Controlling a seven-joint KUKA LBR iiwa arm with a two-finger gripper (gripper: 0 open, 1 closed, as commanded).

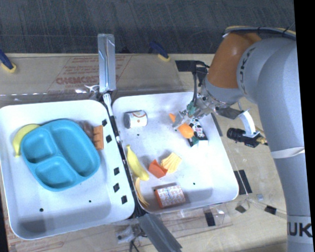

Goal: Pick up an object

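Note:
My gripper (191, 116) reaches down into the right bin (221, 172) near its far right side. Just below it lie a small orange ball (185, 130) and a black-and-white object (197, 136), both touching or nearly touching the tool. A tiny orange piece (172, 116) sits just to its left. Nothing is clearly lifted off the bin floor.
The right bin also holds a small silver can (136, 119), a banana (134, 163), a red-orange wedge (156, 169), a yellow ridged piece (172, 161) and a red box (169, 195). In the left bin (23, 215) are a blue divided tray (62, 152), a yellow item (21, 136) and an orange block (97, 136).

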